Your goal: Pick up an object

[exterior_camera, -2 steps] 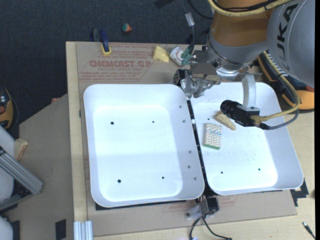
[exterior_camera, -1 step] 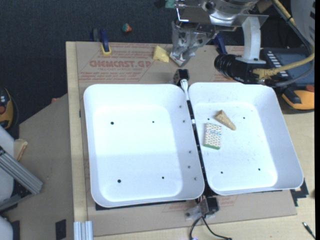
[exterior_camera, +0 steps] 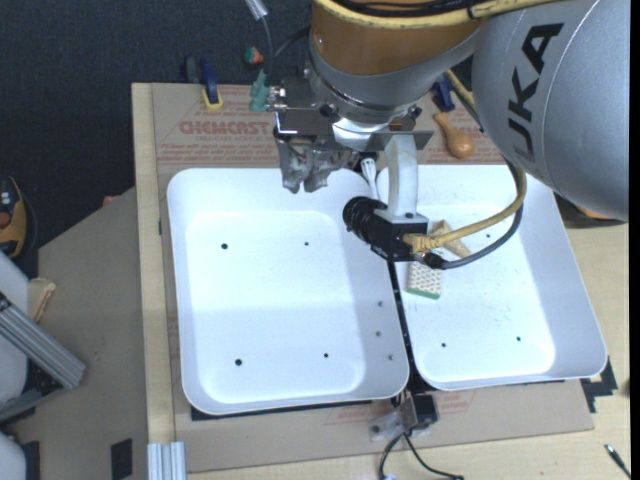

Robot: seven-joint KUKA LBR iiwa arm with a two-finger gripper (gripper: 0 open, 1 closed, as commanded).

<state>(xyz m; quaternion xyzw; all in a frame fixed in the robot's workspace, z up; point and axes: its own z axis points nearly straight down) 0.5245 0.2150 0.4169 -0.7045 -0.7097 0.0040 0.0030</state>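
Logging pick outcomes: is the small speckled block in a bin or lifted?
In: speckled block lies on the right bin floor, apart from the gripper.

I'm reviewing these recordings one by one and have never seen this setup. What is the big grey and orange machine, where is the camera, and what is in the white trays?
The big grey and orange shape is a robot arm, reaching in from the right of the picture. At its end is a gripper, the tool it picks things up with. It hangs over the far edge of the left bin. The one camera is fixed above the bench and looks down at a slant on two shallow white bins set side by side. In the right bin, close to the wall between the two, lies a small pale dotted block. A wooden handle lies on the bench beyond the bins. I can see nothing held by the gripper.
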